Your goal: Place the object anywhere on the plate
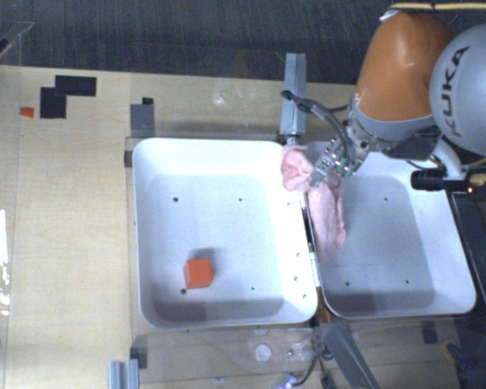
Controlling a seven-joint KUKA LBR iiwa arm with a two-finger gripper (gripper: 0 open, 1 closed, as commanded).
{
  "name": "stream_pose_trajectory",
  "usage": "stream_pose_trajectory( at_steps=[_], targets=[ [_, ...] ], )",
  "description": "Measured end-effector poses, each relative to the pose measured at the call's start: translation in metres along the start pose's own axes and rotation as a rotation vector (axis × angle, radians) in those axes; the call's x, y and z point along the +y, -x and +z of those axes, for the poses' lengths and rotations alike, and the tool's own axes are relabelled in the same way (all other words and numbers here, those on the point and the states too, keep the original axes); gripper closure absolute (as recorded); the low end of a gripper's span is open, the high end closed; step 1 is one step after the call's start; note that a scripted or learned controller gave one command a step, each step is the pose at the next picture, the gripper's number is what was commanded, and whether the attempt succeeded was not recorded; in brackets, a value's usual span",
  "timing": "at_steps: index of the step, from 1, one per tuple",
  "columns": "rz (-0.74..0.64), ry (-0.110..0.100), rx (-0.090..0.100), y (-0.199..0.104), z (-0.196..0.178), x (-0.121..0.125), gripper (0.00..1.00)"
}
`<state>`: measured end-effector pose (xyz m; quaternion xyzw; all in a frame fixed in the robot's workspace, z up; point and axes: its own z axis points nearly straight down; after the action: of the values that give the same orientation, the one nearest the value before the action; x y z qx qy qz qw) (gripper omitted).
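Gripper (326, 171) is seen clamped on pink cloth (324, 205), w/ cloth draped over the divide btwn left bin (158, 217) & right bin (421, 241). Orange block (198, 273) is found at approx. 7 o'clock in left bin, well apart from cloth.

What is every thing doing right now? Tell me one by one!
pink cloth: crumpled, draped along the edge where the two bins meet, its top bunched up at the gripper.
orange block: sitting flat on the floor of the left bin, by itself.
gripper: low over the top end of the cloth.
left bin: holds the block.
right bin: holds most of the cloth.
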<state>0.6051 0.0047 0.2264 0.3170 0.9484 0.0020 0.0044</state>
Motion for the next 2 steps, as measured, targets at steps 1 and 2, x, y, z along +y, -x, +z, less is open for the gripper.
stream_pose_trajectory(
  at_steps=[1,2],
  targets=[
    [-0.399,0.002,-0.002,-0.033,-0.005,0.029,1.0],
    [-0.645,0.004,-0.002,-0.084,-0.013,0.051,1.0]
  ],
)
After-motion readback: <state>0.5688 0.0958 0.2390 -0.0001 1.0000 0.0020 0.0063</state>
